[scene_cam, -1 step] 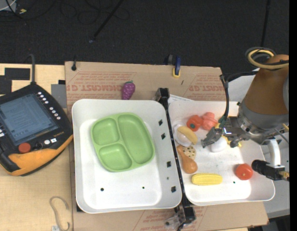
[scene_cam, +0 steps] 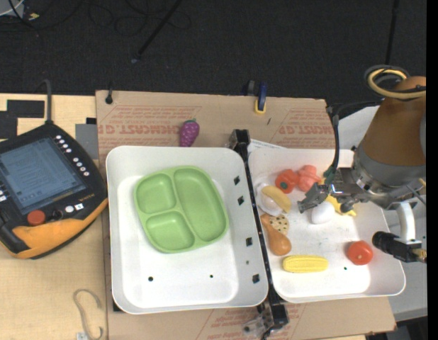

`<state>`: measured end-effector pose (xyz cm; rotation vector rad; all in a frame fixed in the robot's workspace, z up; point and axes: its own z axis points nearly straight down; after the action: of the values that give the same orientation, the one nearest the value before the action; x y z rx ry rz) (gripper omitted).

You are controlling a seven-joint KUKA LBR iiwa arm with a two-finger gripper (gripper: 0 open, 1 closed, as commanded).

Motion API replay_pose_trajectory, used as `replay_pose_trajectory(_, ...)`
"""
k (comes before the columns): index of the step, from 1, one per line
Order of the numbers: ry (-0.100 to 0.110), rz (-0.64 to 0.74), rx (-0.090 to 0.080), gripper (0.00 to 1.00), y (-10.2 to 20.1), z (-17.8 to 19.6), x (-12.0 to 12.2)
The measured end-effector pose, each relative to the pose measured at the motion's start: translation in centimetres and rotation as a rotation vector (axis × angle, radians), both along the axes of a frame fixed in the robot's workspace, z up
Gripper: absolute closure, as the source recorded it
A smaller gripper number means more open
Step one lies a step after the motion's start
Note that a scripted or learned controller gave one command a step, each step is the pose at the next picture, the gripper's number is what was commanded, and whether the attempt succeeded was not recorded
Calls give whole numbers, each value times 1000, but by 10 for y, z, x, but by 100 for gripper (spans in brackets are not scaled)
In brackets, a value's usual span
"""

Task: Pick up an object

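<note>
Cardboard sheeting [scene_cam: 141,122] covers the worktop beneath two shallow white bins set side by side, with a dark backdrop behind. Left bin [scene_cam: 127,261] carries a green divided plate [scene_cam: 181,209] with three compartments. Right bin [scene_cam: 378,282] holds a scatter of toy foods: a corn cob [scene_cam: 305,264] near the front edge, a red tomato [scene_cam: 358,252] to its right, a brown drumstick [scene_cam: 277,241] beside the divider, a spotted cookie [scene_cam: 279,223] just above it, a banana [scene_cam: 276,197] further back, and a red-and-orange piece [scene_cam: 288,180] next to a pink one [scene_cam: 307,173] toward the rear. Reaching in from the right, the grey arm [scene_cam: 392,144] with its orange band hangs low over the right bin, its gripper [scene_cam: 324,198] poised among the toys just above a white object [scene_cam: 321,214] and beside a small yellow piece [scene_cam: 341,205]; whether the jaws are apart or together cannot be told from this angle, and nothing is plainly seen between them. A purple toy [scene_cam: 188,132] lies on the cardboard behind the left bin. A control pendant [scene_cam: 38,179] with a lit screen rests at far left, a blue-and-yellow clamp [scene_cam: 261,98] grips the rear edge, and a metal hook [scene_cam: 91,310] lies at the front left.
</note>
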<state>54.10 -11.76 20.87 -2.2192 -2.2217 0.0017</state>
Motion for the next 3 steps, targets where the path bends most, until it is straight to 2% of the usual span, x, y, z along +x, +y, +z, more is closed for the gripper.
replay_pose_trajectory(1, 7, 0, 2, 0, -1, -64, -1)
replay_pose_trajectory(2, 0, -1, 1, 0, 1, -116, -1)
replay_pose_trajectory(3, 1, -8, 4, 100, -1, -103, 0)
